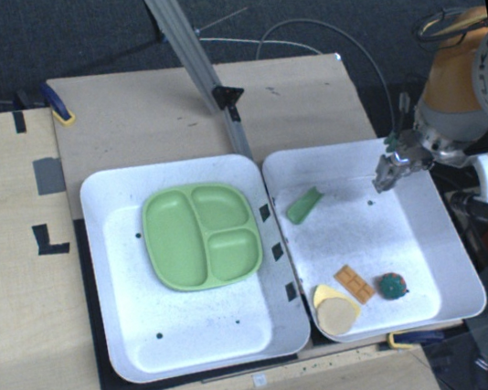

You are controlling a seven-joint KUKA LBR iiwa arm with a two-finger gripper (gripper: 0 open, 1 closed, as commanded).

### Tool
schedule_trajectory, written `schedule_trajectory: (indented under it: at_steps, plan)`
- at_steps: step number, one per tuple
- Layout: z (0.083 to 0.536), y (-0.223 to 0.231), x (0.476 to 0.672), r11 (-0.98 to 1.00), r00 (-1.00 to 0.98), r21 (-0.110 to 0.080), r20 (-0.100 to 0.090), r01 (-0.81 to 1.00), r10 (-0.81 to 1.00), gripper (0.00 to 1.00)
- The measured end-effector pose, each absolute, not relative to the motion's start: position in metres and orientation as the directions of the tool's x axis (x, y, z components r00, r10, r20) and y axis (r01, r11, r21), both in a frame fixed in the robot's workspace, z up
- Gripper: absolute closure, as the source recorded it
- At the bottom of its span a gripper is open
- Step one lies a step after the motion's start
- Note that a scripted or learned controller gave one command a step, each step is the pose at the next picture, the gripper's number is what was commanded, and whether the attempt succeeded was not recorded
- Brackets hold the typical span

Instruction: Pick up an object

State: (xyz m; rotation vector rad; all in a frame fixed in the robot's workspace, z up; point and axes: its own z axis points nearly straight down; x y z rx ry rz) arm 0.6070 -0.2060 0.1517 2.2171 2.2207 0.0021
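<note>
Objects for picking lie in the right bin (435, 231): a green piece (303, 204) in its upper left part, and three things grouped along its lower edge. Those three are a pale round disc (336, 311) at the lower left corner of that bin, an orange waffle-like block (354, 283) just up and right of the disc and touching or nearly touching it, and a small dark green ball with a red spot (391, 286) just right of the block. The green piece lies tilted, well apart from the lower group.

At the right side of the frame the gripper (389, 173) hangs over the upper right part of the right bin, near its right rim, with the grey arm (455, 98) and its orange band behind it. Nothing can be seen between its fingers; whether they are open or closed I cannot tell, as the tip is small and blurred. It is well apart from all four objects.

In the left bin (120, 284) a light green plate (203, 235) with three compartments rests in the upper middle. A grey pole (192, 50) runs from the top of the frame down to the gap between the bins.
</note>
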Motion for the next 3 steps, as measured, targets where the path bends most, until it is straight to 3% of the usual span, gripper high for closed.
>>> schedule_trajectory:
  at_steps: [2, 3]
  plan:
    - [0.259, -0.203, 0.611, 0.002, -0.002, 0.004, -0.002, 1.0, 1.0, 1.0]
    - [0.244, -0.149, 0.619, 0.006, -0.006, -0.001, 0.001, 1.0, 1.0, 1.0]
